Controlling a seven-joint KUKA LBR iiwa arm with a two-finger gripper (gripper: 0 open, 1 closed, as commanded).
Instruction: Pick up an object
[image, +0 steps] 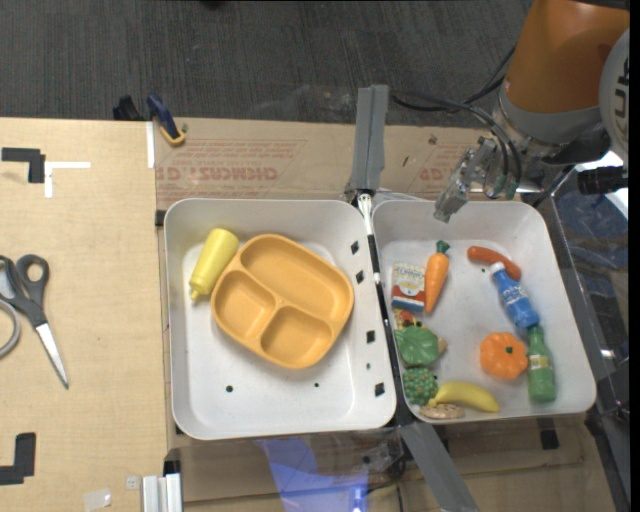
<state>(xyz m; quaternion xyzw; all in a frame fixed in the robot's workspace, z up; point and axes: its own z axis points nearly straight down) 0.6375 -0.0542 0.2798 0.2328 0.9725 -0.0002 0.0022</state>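
Note:
My gripper (478, 185) hangs over the back rim of the right bin (575, 330), high above the toys. In that bin lie a carrot (435, 279), a small white carton (407, 283), a red sausage (493, 260), a blue bottle (514, 300), an orange pumpkin (502, 356), a green bottle (540, 368), a banana (466, 396), a green leafy piece (418, 346) and a broccoli (419, 384). Nothing is in the gripper's grasp. The left bin (190, 390) holds a yellow divided plate (282, 298) and a yellow squeeze bottle (213, 262).
The grey arm with its orange band (555, 60) comes in from the top right. Scissors (32, 312) lie on the wooden bench at the left. A blue clip (165, 120) sits by the cardboard sheet behind the bins.

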